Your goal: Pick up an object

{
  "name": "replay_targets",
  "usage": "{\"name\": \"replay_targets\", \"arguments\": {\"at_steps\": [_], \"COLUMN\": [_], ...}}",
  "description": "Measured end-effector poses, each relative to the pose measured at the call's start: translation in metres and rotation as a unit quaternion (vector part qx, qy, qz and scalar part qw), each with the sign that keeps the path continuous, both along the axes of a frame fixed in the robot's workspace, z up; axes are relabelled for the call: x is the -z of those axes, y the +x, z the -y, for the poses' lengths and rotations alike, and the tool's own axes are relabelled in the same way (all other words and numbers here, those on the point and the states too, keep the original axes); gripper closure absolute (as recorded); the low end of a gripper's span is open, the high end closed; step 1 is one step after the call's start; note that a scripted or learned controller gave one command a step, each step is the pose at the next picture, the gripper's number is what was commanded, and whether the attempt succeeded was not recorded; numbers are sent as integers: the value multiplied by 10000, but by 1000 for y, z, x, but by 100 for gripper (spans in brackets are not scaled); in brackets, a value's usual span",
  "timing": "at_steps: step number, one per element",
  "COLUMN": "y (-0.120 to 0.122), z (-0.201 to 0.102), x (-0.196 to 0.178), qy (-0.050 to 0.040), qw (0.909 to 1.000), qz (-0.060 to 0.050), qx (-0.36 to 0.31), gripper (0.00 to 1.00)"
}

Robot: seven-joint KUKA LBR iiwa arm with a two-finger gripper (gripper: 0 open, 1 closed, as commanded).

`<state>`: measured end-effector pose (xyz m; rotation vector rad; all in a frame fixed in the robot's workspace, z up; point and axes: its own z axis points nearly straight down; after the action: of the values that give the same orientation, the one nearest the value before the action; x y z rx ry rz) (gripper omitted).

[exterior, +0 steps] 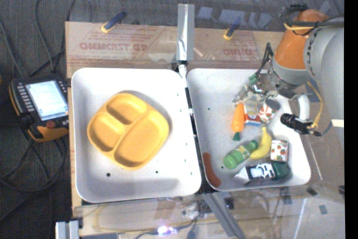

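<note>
My arm [313,53]: grey, with the orange band above the wrist, reaching in from the right over the upper part of the right bin.
My gripper [256,92]: low over the top of the right bin's clutter, just above the carrot and the small carton; whether it is released or clenched I cannot tell, since the metal parts blur together there.
Right bin [212,87]: shallow and white, holding all the loose items, which are crowded into its right half.
Carrot [238,118]: orange, lying nearly upright just below my gripper, green tip pointing down.
Small carton [265,113]: red and white, just beside the carrot on its right, possibly touching my tool.
Banana [264,143]: yellow, curved, below the small carton.
Green bottle [240,155]: lying tilted, its upper end against the banana.
Red-and-white box [279,150]: right of the banana, near the bin's right wall.
Dark pack [267,172]: lying flat along the bottom right corner.
Brown piece [210,168]: long and thin, by the bin's left wall near the bottom.
Left bin [89,176]: white, holding a yellow divided plate [128,130] in its middle.
Pendant [40,101]: a handheld screen unit on the floor left of the bench.
</note>
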<state>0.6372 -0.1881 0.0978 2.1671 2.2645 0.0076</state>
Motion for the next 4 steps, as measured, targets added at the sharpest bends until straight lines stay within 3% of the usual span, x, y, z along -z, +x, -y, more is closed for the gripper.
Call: {"name": "replay_targets", "arguments": {"at_steps": [1, 2, 3, 4], "y": [33, 33, 33, 33], "z": [22, 22, 22, 20], "x": [9, 9, 0, 0], "qy": [85, 79, 47, 69], "qw": [9620, 9618, 9622, 9624], "qz": [-153, -156, -156, -195], "qx": [2725, 2730, 2717, 2709], "gripper": [100, 0, 100, 0]}}
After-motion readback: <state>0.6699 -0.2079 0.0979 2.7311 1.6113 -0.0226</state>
